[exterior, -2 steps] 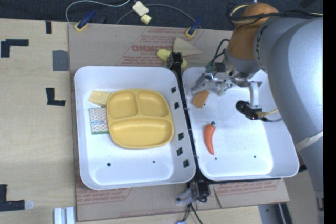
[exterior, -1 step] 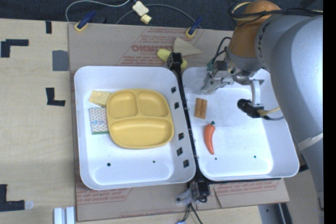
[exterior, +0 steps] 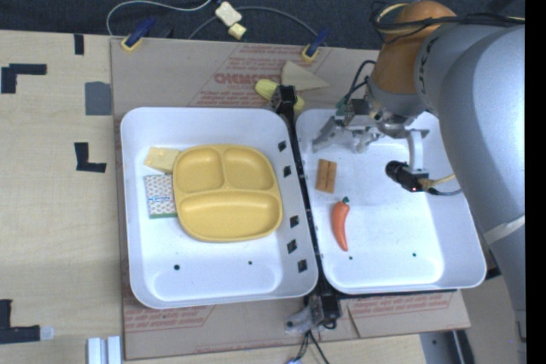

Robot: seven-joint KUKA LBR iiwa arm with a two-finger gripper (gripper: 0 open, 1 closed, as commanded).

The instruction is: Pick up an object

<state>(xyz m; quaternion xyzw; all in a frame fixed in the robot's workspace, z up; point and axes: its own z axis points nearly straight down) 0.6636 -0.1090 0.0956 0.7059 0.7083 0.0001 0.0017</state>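
An orange carrot [exterior: 340,223] with a green top lies in the right bin [exterior: 401,268], near its left wall. A small brown block [exterior: 326,176] lies just beyond the carrot. My gripper [exterior: 344,138] hangs over the far left part of the right bin, beyond the brown block and a little to its right. Its two metal fingers [exterior: 325,136] are spread apart with nothing between them, so it is open.
The left bin [exterior: 205,277] holds a yellow divided plate [exterior: 228,192], a pale yellow piece [exterior: 160,158] and a patterned sponge [exterior: 159,194] at the plate's left. A black divider [exterior: 299,200] separates the bins. The grey arm [exterior: 478,115] covers the right bin's far right side.
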